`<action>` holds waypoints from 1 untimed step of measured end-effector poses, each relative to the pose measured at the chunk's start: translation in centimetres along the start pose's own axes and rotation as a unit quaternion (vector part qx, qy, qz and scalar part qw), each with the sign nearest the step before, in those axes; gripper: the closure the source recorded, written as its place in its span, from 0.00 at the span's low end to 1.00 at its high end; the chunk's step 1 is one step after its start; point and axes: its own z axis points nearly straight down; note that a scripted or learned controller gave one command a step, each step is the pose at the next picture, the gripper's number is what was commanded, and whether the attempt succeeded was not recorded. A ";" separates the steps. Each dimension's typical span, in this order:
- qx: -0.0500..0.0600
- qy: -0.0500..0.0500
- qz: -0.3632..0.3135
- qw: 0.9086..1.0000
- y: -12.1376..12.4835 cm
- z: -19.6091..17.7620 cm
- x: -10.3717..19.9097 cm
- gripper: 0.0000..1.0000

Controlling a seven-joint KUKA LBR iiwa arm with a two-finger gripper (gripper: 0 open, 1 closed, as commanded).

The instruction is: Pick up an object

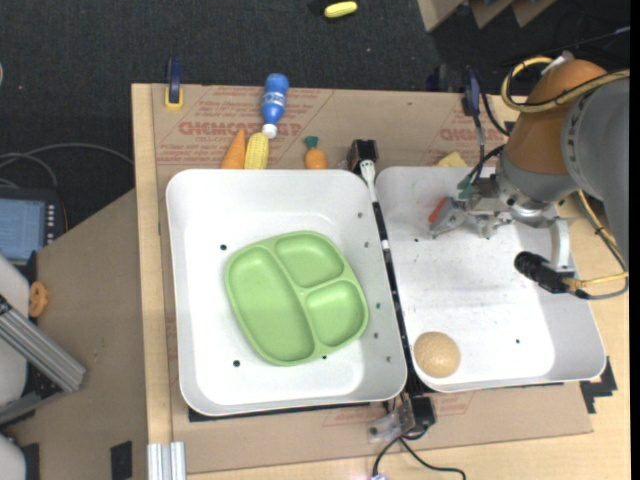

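Gripper (470, 213) low in right bin (560, 358), finger spread unclear, red object (439, 210) just left.

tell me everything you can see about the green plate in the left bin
The green divided plate looks like smooth moulded plastic, light green, with rounded corners. Raised ridges split it into three compartments: one large along its left side and two smaller on the right. It lies flat, right side up, turned at a slight angle, near the middle of the left white bin, resting on the bin floor. All three compartments hold nothing, and nothing else touches it.
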 end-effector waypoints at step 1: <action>0.000 0.000 0.000 1.000 0.0 0.0 0.0 0.00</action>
